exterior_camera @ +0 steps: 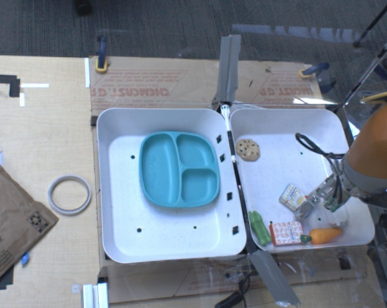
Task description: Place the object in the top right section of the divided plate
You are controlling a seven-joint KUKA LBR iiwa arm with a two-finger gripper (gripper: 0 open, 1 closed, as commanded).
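Two white bins sit side by side on the table (39,140). Left bin (116,230) holds a teal divided plate (179,169), three sections: one long section on its left side, two smaller ones stacked on its right, rounded corners, glossy, nothing in any section. Right bin (276,140) holds the loose items: a round tan cookie (248,149) with dark chips near the bin's upper left, well apart from the rest; a small silvery-yellow wrapped packet (291,197) lower right of centre; a green pickle-like piece (259,228) along the lower left wall; a red and white printed box (286,233) just beside it; an orange carrot (325,235) at the lower right, lying flat, just beside the box. Arm comes in from the right, orange band visible, tool (318,197) low over the right bin, just beside the wrapped packet and above the carrot. Cannot tell whether the tool is open or closed, too small and blurred, and nothing is clearly seen in it. Outside the bins on the table: a tape ring (69,194) and a brown cardboard piece (10,223) at far left.
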